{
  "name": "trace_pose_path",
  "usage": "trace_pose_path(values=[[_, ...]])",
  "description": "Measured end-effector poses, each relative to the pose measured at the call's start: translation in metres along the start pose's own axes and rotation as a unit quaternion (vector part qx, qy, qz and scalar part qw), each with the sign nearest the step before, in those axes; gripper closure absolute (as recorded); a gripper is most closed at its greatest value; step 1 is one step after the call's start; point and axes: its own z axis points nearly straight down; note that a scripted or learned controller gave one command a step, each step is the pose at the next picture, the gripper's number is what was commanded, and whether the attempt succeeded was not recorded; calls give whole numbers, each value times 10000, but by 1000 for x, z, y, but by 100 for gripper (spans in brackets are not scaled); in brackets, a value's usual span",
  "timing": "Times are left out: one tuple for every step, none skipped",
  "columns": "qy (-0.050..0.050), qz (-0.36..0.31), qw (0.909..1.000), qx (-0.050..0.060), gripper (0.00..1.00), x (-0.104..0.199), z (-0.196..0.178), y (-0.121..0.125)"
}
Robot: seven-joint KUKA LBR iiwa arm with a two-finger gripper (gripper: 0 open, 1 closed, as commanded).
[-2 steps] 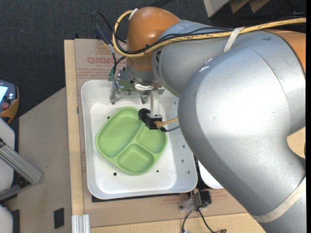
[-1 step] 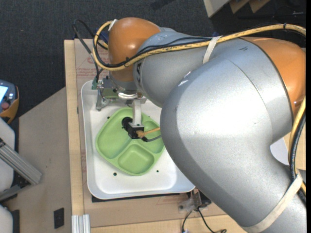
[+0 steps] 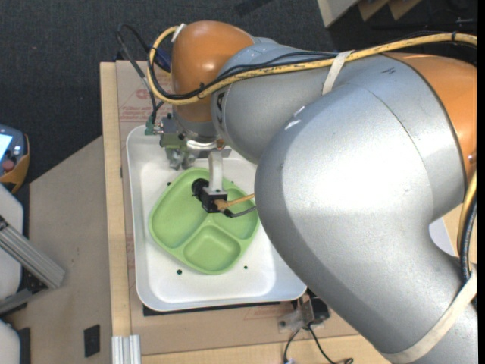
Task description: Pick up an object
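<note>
The green plate (image 3: 178, 222) lies flat in the white bin (image 3: 250, 275), not yet lifted, with the gripper (image 3: 180, 158) at its 12 o'clock rim, and I cannot tell if it is clenched.

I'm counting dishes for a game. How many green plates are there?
1. The green plate lies in the middle of the white bin. The big grey arm covers much of the bench, so another could be hidden.
</note>
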Motion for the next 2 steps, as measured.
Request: trace_pose_path(values=[[25,5,10000,-37,100,0,-113,20],[27,3,10000,-28,100,0,-223,-5]])
